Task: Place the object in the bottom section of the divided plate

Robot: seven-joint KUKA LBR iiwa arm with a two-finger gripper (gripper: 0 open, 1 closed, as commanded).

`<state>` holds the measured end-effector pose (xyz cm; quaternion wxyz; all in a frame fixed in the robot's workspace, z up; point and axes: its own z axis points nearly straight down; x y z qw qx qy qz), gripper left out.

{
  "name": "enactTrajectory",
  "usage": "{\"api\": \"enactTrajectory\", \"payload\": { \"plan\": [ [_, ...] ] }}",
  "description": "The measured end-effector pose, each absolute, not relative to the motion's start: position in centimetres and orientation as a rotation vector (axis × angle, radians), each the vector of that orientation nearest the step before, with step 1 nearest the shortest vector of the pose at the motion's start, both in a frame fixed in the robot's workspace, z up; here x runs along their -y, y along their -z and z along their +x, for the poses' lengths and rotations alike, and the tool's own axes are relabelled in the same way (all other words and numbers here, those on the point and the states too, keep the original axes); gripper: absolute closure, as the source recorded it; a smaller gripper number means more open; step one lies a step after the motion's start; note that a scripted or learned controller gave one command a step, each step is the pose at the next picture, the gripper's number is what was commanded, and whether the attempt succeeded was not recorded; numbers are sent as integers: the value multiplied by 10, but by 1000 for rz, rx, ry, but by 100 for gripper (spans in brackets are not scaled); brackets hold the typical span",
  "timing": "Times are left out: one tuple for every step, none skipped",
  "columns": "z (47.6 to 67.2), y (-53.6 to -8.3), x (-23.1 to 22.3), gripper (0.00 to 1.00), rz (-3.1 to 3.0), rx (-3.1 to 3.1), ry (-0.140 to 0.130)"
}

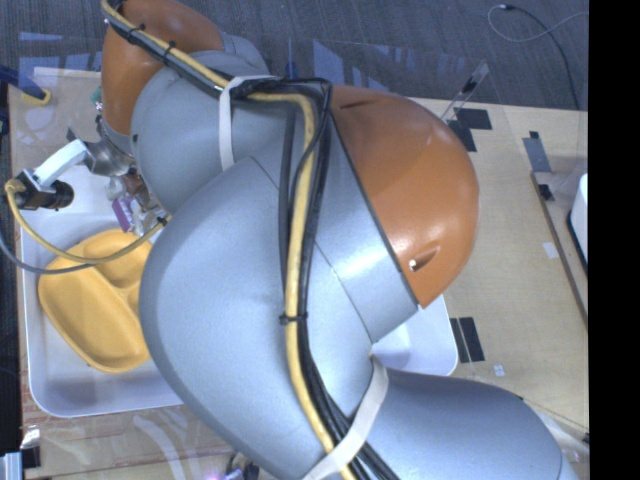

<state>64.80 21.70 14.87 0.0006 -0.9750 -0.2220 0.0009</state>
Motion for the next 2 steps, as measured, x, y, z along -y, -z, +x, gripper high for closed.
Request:
{"api": "enactTrajectory", "payload": {
  "plan": [
    [646,-99,-212,100,-3040,781,12],
    [618,-101,-141,100,-3069,596,22]
  ]
}}
